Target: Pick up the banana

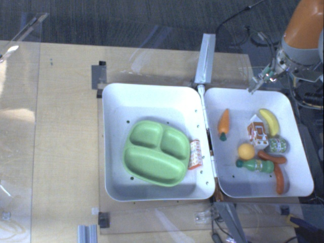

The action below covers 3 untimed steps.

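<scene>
A robot lab, not a home or a kitchen.

The big grey robot arm with the orange band (304, 22) reached in over a flat pale wooden bench (50, 135), and black cables (238, 14) trailed across the dark grey floor (126, 9) behind it. Two shallow white plastic bins (152, 92) sat side by side, joined by a grey metal bar (205, 59) and held by small black clamps (99, 75). Clear plastic sheets (20, 110) stood around the bench. The food was only pretend: a toy yellow banana (270, 121), a toy orange carrot (224, 123) and a green plastic tray with three sections (157, 152), all set out for the robot to practise on.
</scene>
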{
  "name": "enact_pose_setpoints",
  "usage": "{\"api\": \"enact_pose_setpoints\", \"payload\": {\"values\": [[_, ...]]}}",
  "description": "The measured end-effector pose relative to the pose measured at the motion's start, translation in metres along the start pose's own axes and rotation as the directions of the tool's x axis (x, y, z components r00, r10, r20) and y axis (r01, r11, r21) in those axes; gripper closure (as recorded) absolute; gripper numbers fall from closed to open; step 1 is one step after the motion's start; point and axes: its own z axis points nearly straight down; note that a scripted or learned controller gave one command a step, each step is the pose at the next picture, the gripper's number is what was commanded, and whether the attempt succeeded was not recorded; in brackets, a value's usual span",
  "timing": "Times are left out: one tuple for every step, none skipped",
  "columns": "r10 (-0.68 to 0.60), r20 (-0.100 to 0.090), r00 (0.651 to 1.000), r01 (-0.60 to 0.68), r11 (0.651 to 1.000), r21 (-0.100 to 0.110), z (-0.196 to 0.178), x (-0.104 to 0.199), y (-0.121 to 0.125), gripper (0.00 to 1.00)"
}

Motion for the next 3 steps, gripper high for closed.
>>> {"api": "enact_pose_setpoints", "payload": {"values": [[0.0,-0.001,1.0,0.0,1.0,0.001,0.001,0.0,0.0,0.0],[0.011,-0.002,1.0,-0.011,1.0,0.003,-0.013,-0.01,-0.096,0.0],[0.056,-0.004,0.998,-0.056,0.998,0.004,0.018,-0.039,-0.047,0.0]]}}
